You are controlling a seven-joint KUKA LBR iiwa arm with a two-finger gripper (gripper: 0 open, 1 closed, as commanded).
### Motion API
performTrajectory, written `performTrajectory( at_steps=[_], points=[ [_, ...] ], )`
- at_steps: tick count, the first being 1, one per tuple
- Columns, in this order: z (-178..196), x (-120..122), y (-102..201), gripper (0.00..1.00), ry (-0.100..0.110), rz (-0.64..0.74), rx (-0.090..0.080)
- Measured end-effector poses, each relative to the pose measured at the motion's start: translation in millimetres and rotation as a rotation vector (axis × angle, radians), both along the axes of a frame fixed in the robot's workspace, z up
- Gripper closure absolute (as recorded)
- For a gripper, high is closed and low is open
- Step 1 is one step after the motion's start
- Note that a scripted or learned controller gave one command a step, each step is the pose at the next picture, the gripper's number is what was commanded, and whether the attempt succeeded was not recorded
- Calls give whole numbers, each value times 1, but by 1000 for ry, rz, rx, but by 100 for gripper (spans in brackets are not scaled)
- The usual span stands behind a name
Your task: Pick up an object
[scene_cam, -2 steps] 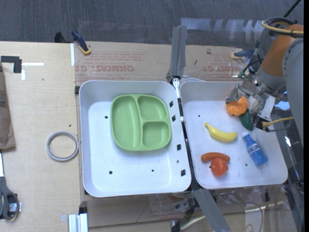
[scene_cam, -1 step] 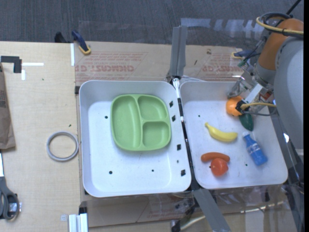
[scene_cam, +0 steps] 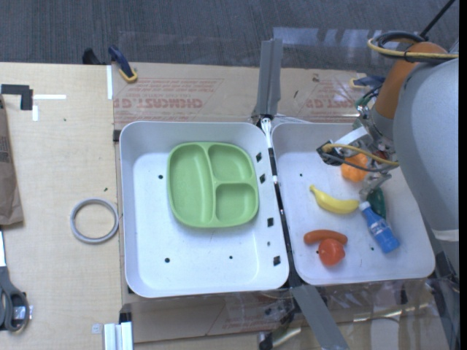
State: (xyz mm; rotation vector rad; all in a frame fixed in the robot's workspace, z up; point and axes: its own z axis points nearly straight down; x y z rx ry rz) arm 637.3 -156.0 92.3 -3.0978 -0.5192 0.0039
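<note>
The right bin (scene_cam: pixel 408 268) holds a yellow banana (scene_cam: pixel 334 200), an orange fruit (scene_cam: pixel 354 172), a red sausage (scene_cam: pixel 325 236) with a red tomato-like piece (scene_cam: pixel 331 251) against it, a blue bottle (scene_cam: pixel 381 230) and a small dark green item (scene_cam: pixel 376 199). My gripper (scene_cam: pixel 370 166) hangs low over the back right of this bin, right at the orange fruit and partly covering it. The grey arm with its orange band comes in from the right and hides that corner of the bin.
A green divided plate (scene_cam: pixel 214 184) lies in the left bin (scene_cam: pixel 146 268). On the wooden bench to the left are a grey tape ring (scene_cam: pixel 95 219), scissors (scene_cam: pixel 10 308) and a blue clamp (scene_cam: pixel 122 63). A metal divider (scene_cam: pixel 268 79) stands between the bins at the back.
</note>
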Motion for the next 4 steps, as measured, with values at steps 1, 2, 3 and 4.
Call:
performTrajectory(
  at_steps=[1, 2, 3, 4],
  points=[
    [1, 10, -57, 0, -1, -58, 8],
    [11, 10, -58, 100, 0, -53, 3],
    [3, 6, -61, 100, -7, -120, 3],
    [2, 18, -53, 100, -5, -126, -1]
  ],
)
